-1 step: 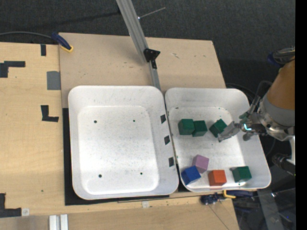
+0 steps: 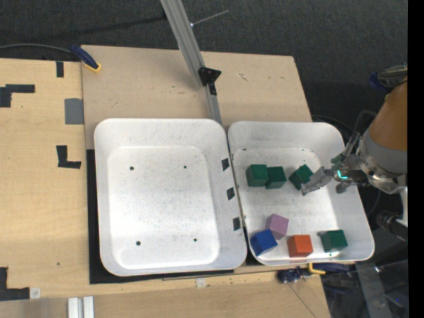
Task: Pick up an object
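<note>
A: Camera view — gripper (image 2: 311, 185) low in right bin (image 2: 344, 141), tip just beside dark green cube (image 2: 302, 174). Open or clenched? Can't tell; too small, blurred.

B: Nothing seen between fingers, so no grasp yet. Two more green blocks (image 2: 265, 175) close by to the left.

A: Best approach, imo: centre over the cube, straddle w/ clearance, descend straight, close, lift slowly. Avoid nudging neighbours.

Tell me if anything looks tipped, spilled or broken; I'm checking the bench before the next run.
Nothing stands out. The seven blocks all lie inside the right bin, none spilled over its rim, and the gripper sits beside a green block.
</note>
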Motion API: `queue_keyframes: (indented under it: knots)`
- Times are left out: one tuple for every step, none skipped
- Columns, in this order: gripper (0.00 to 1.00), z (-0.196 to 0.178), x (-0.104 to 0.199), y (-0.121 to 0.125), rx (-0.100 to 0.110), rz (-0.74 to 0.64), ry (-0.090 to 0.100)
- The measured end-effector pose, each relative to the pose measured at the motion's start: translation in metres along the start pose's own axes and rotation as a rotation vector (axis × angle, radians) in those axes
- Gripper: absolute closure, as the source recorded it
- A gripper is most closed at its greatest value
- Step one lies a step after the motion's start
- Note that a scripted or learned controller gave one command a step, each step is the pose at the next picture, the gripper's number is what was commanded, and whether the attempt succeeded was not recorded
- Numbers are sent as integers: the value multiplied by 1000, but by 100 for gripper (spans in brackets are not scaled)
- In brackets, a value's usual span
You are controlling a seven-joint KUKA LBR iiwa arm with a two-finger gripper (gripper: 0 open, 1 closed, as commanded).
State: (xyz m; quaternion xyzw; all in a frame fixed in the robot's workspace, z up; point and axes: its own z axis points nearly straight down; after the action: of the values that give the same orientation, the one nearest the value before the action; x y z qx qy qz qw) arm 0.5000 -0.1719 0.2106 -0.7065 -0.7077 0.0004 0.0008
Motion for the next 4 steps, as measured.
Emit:
queue_keyframes:
  knots:
    - [0, 58, 10, -4, 6, 1, 1]
    - [0, 116, 12, -16, 7, 2, 2]
    - [0, 119, 13, -17, 2, 1, 0]
    - [100, 109, 13, -17, 2, 0, 1]
